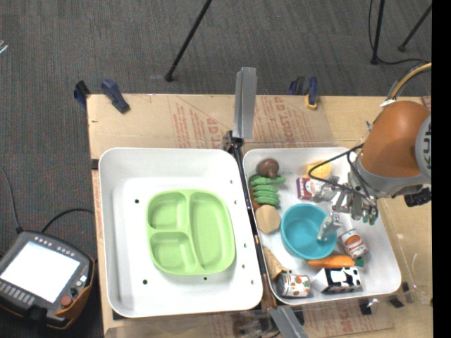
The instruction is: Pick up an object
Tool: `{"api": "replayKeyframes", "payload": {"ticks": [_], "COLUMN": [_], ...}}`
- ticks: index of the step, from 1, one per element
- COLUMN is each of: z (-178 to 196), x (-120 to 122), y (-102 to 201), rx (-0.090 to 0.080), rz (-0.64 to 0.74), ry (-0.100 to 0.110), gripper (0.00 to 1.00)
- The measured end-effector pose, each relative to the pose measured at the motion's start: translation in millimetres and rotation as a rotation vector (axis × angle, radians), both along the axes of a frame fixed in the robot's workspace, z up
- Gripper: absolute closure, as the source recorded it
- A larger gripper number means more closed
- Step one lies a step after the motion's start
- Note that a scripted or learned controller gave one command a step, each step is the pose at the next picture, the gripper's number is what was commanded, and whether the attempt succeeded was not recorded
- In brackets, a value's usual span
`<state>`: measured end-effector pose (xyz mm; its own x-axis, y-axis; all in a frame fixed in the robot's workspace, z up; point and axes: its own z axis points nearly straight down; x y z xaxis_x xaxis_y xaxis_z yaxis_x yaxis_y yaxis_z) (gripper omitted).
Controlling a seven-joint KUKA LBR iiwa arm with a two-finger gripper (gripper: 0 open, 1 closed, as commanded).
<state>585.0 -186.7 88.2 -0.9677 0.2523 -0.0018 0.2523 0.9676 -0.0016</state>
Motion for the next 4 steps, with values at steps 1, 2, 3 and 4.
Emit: {"api": "replayKeyframes", "payload": {"ticks": [1, 2, 3, 4], "z": [12.9, 2.0, -0.5, 0.9], "x": [-90.6, -58.5, -2.3, 36.0], "y": [-22.6, 90.1, 79.9, -28.2], "rx": [-0.006, 0.004, 0.003, 0.001], "rz": [0.038, -0.008, -0.061, -0.048], "ry": [-0.055, -0.009, 0.0, -0.003], "gripper": [0.0, 0.0, 0.0, 0.0]}}
